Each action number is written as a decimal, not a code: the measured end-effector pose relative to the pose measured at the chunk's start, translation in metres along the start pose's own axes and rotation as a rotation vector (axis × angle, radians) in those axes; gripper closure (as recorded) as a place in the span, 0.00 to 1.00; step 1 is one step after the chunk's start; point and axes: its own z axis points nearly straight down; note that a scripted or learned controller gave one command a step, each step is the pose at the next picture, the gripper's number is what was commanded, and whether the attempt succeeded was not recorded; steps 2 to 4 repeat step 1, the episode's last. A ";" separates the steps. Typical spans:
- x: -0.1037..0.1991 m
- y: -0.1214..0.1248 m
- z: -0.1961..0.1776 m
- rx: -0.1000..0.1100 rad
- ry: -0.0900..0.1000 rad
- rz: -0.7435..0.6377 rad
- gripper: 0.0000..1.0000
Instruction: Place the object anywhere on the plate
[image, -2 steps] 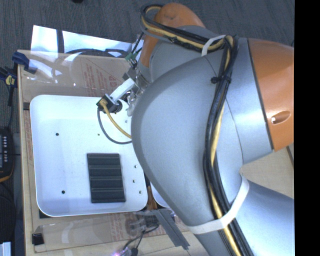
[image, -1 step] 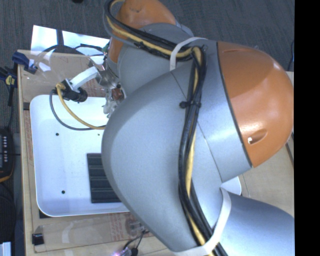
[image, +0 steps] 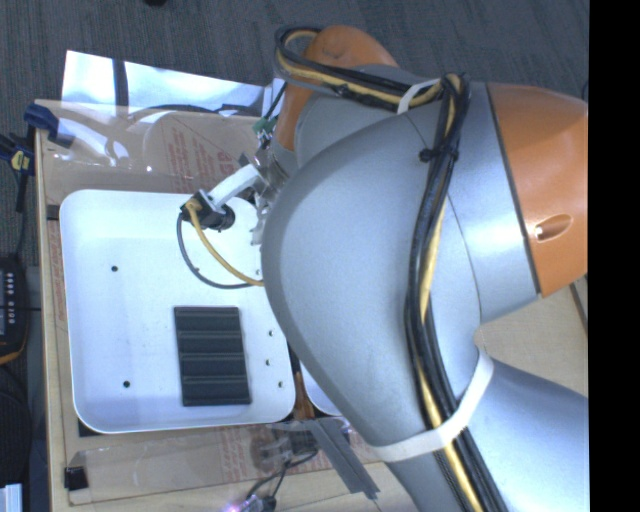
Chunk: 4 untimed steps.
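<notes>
A dark grey ribbed rectangular slab (image: 211, 355) lies flat in the left white bin (image: 110, 300), near its front right corner. The grey arm (image: 400, 270), with its orange band (image: 545, 190), fills the right half of the view and covers nearly all of the right bin. Only a small sliver of that bin's rim (image: 312, 400) is visible. At the arm's left edge, a white bracket with a black plug (image: 212, 212) and a yellow-black cable loop (image: 205, 262) hangs over the left bin's far right part. Whatever lies under the arm is hidden.
Clear plastic sheeting (image: 150, 130) and cardboard lie beyond the left bin's far side. A blue clamp (image: 40, 120) sits at the bench's far left corner, and a black device (image: 10, 300) at the left edge. Loose wires and metal parts (image: 290, 450) lie in front of the bins.
</notes>
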 end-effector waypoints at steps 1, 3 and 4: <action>0.000 -0.074 0.000 -0.002 0.002 -0.001 1.00; 0.000 -0.074 0.000 -0.002 0.002 -0.001 1.00; 0.000 -0.074 0.000 -0.002 0.002 -0.001 1.00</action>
